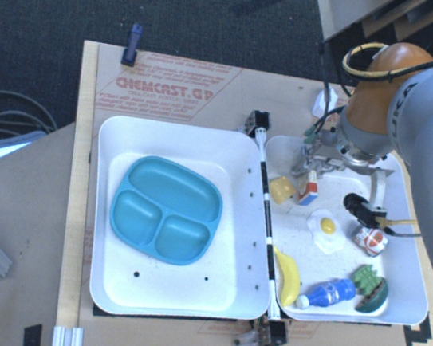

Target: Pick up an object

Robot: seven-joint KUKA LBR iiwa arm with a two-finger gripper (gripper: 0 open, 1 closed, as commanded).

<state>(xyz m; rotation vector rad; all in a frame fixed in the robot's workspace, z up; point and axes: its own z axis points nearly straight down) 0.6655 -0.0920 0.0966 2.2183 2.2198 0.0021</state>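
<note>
Step in hand: approach and grasp; nothing can be judged lifted yet. The gripper (311,173) stands low in the right bin (414,306), at its far left corner, just above a small red, white and blue block (308,193); whether it is spread, closed or pinching the block cannot be told from this view, since the wrist covers the tips.

Likely target: the block, being nearest; it lies on the bin floor, just right of a yellow lump (282,190) and near the divider between the bins.

Next move, as judged: confirm a grip on the block alone, then raise straight up; the lump sits close enough to be nudged or caught along with it, and the bin wall leaves little room to the left.

Other items in the right bin: an egg (326,227) at centre; a can (371,241) to its right; a banana (289,277), a bottle (331,293) and a bowl (370,288) along the near edge, all well apart from the gripper.

The left bin (117,133) holds a blue plate (166,211); it does not obstruct.
</note>
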